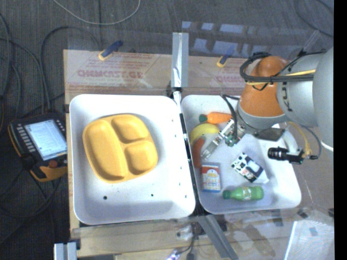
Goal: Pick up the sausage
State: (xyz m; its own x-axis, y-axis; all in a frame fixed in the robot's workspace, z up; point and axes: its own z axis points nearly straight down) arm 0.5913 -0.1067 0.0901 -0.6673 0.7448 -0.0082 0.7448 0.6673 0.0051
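Gripper lowered over the sausage in the right bin

Sausage point(198, 147), reddish and lying lengthwise, is seen in the right bin point(290, 191), close to that bin's left wall and just below a yellow banana point(201, 131). The gripper point(216, 143) is positioned directly beside the sausage, its fingers slightly parted; nothing is seen clamped between them. An orange carrot point(218, 117) is placed above the banana, near the bin's upper wall. A small red-and-white carton point(211, 177) is found below the sausage, and a green bottle point(244, 193) is laid on its side towards the bin's lower wall. A black-and-white packet point(247, 167) is set to the right of the carton. Left of the right bin, a yellow divided tray point(120, 147) is held in the left bin point(87, 205).
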